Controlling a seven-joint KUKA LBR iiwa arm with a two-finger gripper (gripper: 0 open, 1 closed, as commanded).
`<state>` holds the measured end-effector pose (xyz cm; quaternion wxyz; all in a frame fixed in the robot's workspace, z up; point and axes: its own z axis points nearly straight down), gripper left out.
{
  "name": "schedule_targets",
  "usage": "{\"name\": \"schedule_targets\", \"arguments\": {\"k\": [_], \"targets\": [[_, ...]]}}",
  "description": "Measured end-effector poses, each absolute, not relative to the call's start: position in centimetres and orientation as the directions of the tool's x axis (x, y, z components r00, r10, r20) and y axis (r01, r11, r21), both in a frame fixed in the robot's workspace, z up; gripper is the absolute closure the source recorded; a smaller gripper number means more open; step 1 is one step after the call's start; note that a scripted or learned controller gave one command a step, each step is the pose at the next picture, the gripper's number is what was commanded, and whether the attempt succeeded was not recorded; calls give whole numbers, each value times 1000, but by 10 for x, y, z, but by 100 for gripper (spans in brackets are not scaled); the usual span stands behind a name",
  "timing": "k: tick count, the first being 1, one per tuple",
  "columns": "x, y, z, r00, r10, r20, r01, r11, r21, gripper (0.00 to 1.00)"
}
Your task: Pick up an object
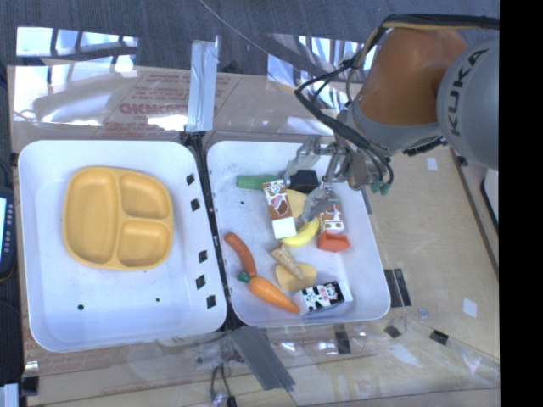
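Camera view: I hang over the right bin [361, 299], my gripper [321, 195] low among the toy food.
Risk: things lie crowded; the banana [303, 232], brown carton [279, 209] and orange carton [332, 230] nearly touch, so I judge my fingers could nudge one aside or pinch two together.
Jaws: spread slightly, holding nothing I can see, tips just above the banana.
Left bin: yellow tray [119, 217].

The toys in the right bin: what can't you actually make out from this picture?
- Camera view: whether the gripper holds anything; its fingers blur into the toys.
- Banana: partly covered by the gripper.
- Cow-patterned carton: print too small to read.
- Arm: cut off by the upper edge.
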<state>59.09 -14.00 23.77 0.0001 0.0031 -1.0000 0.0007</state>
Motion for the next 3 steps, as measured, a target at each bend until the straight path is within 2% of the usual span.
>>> {"name": "schedule_targets", "arguments": {"k": [1,2,3], "targets": [[606,-115,105,-1000,-18,13,-18,1000,4,0],[565,-128,107,-994,-105,1,-105,994,0,0],[571,-134,92,-991,-134,-1,-134,991,0,0]]}}
